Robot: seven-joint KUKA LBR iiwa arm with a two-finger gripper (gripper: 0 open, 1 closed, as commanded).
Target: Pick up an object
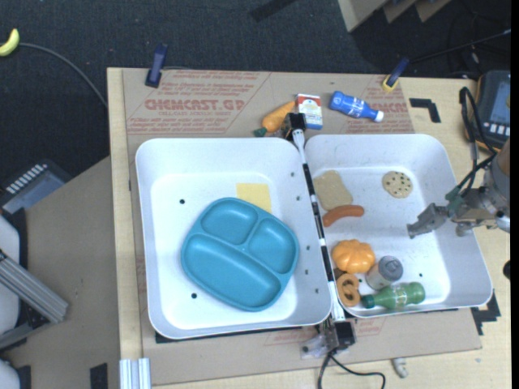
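Observation:
The right bin (442, 156) holds a round cookie (397, 184), a tan bread slice (332, 190), a red sausage (344, 213), an orange pepper (353, 255), a small pretzel (349, 288), a grey can (389, 268) and a green bottle (395, 296) lying on its side. My gripper (428, 220) hangs over the bare right part of this bin, right of the sausage and below the cookie. It touches none of these objects.
The left bin (154, 168) carries a blue divided plate (239, 252) and a yellow cheese slice (254, 194). Behind the bins on the board lie a blue bottle (355, 106), a small carton (308, 110) and a carrot (278, 117). Clamps (156, 66) sit at the board's back edge.

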